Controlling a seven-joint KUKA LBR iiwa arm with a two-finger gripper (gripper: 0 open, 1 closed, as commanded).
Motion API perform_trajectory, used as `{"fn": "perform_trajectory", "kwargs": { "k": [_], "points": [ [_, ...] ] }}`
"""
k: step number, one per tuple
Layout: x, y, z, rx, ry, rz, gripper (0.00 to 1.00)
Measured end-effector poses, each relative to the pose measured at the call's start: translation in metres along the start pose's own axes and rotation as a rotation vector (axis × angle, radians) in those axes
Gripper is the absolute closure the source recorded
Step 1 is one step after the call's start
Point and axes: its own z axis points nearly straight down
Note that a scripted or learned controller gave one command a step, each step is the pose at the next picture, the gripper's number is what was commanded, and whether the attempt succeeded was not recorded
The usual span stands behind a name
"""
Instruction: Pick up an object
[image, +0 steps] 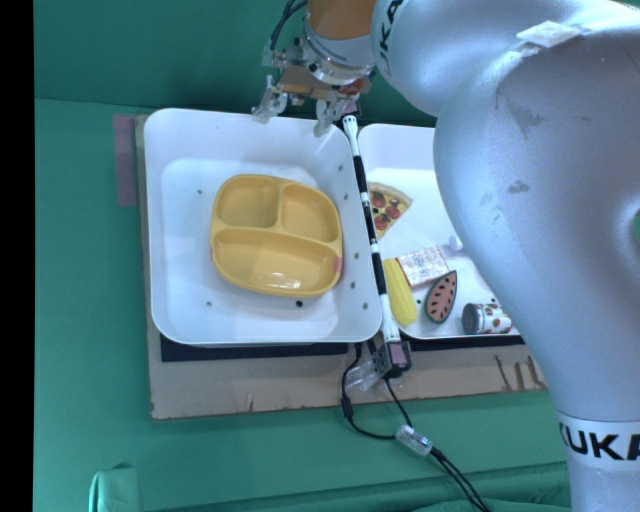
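The gripper (294, 108) hangs with its two fingers spread apart and nothing between them, over the far edge of the left white bin (180, 300). The yellow plastic plate with three sections (277, 236) lies in the middle of that bin, nearer to us than the gripper. Its long side runs left to right.

A: What holds the two bins?
B: A cardboard sheet (250, 390) on the green bench (80, 300), with a dark mat (255, 351) showing at the left bin's (170, 300) front edge.
A: And between the bins?
B: A white rod with black bands (366, 220) lies along the gap, next to the right bin (410, 150). It ends at a small clamp (383, 362), where a black cable (400, 425) trails off toward the front.
A: Anything at the left?
B: A strip of purplish tape (124, 160) beside the left bin.
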Motion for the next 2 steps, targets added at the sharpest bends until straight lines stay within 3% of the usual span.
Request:
{"fn": "perform_trajectory", "kwargs": {
  "k": [2],
  "points": [
    [0.0004,0.0000,0.0002,0.000,0.000,0.000,0.00]
  ]
}}
